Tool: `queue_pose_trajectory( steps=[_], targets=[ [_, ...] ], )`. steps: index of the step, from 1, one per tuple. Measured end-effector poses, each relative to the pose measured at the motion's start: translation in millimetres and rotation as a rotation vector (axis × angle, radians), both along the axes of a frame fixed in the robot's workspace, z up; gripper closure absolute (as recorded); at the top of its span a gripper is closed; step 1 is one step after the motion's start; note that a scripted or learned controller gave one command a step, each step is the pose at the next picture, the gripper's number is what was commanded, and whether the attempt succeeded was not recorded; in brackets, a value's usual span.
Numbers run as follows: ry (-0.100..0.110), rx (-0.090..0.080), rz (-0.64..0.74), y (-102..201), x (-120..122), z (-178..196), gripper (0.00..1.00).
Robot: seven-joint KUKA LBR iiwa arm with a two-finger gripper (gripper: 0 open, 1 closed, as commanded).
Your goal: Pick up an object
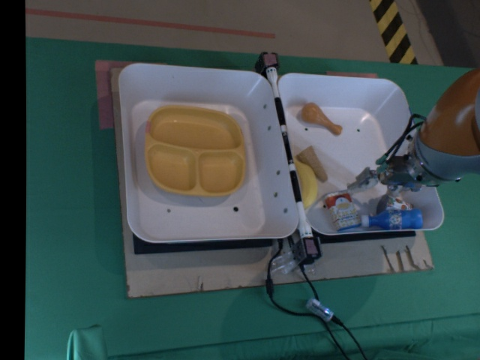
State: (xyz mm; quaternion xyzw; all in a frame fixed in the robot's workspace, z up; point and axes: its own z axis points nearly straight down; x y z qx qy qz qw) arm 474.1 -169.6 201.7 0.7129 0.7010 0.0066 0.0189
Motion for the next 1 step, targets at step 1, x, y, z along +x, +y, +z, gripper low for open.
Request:
queue_pose_trajectory(
  steps=[1],
  targets=[
    [0.013, 0.008, 0.012, 61.7, 75.8, -14.0, 0.00]
  ],
)
